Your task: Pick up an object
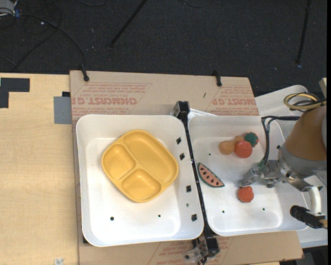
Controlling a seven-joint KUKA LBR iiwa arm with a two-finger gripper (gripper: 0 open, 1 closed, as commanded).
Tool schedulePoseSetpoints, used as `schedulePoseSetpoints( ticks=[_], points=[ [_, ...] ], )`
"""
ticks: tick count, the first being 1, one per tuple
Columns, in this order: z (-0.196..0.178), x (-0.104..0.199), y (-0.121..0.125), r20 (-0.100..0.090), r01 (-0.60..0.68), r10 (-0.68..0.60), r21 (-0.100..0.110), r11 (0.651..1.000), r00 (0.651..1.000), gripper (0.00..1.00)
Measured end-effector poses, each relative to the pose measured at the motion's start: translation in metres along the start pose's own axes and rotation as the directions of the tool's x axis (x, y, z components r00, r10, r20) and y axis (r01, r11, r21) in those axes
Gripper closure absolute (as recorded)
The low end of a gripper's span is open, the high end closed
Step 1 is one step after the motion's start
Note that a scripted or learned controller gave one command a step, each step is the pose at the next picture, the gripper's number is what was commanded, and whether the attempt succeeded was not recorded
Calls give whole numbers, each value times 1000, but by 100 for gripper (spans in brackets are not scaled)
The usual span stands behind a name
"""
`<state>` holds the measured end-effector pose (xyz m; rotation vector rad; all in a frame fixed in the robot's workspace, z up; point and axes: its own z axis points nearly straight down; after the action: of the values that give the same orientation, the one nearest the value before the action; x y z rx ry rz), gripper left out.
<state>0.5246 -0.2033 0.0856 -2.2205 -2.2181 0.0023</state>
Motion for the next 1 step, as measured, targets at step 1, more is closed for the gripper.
schedulePoseSetpoints(
  ticks=[1],
  points=[
    [-13, -1, 1, 0, -2, 2, -2, 1000, 1000, 100]
  ],
)
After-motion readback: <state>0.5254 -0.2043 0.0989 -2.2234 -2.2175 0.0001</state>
